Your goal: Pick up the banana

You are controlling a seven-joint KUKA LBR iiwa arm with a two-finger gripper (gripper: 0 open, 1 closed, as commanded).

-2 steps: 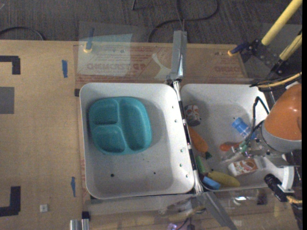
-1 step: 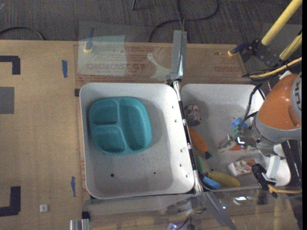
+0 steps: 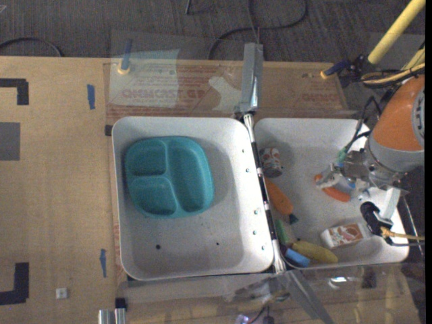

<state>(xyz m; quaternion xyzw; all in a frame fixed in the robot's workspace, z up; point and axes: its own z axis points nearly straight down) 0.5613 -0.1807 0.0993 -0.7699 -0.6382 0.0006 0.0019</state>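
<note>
Banana (image 3: 314, 251), yellow, lying flat at 6 o'clock of the right white bin (image 3: 304, 140), well apart from the gripper (image 3: 335, 178) at 3 o'clock, jaws' state unclear; tan bench (image 3: 54, 194), grey carpet behind.

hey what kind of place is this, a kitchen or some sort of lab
Most likely a robotics lab bench, not a kitchen. A grey and orange robot arm reaches over two white bins holding a teal divided plate and toy food like a banana, with cables on the floor.
</note>
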